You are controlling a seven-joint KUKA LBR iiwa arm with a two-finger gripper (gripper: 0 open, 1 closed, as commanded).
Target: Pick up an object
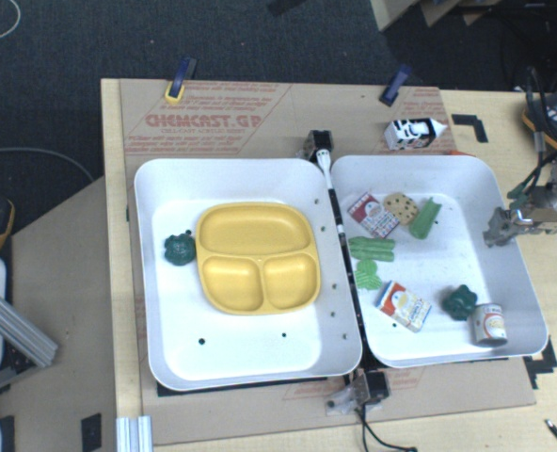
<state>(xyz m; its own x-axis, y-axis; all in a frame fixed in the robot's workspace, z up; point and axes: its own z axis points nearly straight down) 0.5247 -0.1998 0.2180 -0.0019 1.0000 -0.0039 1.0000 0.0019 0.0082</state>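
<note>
The right bin (504, 252) holds a red-and-white box (373, 215), a cookie (401, 206), a green stick-shaped piece (425, 217), two light green pods (370, 249), a small colourful carton (403, 306), a dark green broccoli (460, 300) and a small can (488, 324). My gripper (510, 224) hangs over the right rim of this bin, apart from all of these. The nearest items, the broccoli and the can, lie below it and to its left. In the left bin (156, 215), a yellow divided plate (258, 257) lies beside another green broccoli (179, 249).
A black-and-white patterned carton (415, 133) stands on the bench behind the right bin. Blue clamps (179, 78) hold the cardboard sheet at the back edge. Cables and equipment crowd the far right, behind the arm.
</note>
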